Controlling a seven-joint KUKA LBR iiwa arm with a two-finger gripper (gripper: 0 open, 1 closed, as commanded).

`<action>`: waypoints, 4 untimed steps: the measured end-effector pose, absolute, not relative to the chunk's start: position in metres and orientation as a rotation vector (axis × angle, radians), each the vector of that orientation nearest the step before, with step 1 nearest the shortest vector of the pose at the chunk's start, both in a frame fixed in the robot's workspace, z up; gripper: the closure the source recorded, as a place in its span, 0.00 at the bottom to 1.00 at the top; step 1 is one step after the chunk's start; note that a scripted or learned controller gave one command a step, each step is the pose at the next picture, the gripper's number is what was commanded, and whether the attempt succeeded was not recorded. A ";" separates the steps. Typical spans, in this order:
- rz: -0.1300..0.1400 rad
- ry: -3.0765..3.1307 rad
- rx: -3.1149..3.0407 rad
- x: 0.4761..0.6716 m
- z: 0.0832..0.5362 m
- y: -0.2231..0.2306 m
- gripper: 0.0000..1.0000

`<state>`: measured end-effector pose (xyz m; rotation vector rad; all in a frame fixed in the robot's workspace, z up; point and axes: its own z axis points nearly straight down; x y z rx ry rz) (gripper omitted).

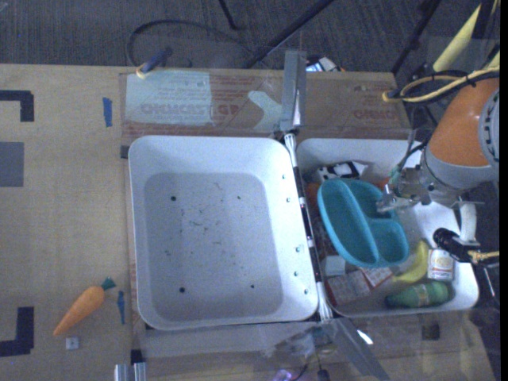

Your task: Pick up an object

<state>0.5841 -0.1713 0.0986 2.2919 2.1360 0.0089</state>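
Closest to us on the tabletop [63, 236] lies a toy carrot [79, 309], while our claw [394, 199], its grip impossible to read, hangs over the blue bowl [361, 225] in the crowded right bin [468, 292], so we should descend squarely on its rim.

A pale wooden worktop [63, 213] fills the lower view, marked with black corner brackets [20, 105] and strips of blue tape [107, 111]. Flat brown cardboard [349, 101] lies along its far edge. Beyond it, dark grey carpet [103, 14] carries black tripod legs [222, 6] and a looped cable [171, 30].
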 end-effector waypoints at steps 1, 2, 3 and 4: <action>0.000 2.076 2.355 0.638 0.190 -0.159 1.00; -0.003 1.948 2.457 0.650 0.112 -0.185 1.00; -0.013 1.702 2.646 0.666 0.228 -0.139 1.00; -0.007 1.666 2.664 0.666 0.114 -0.210 1.00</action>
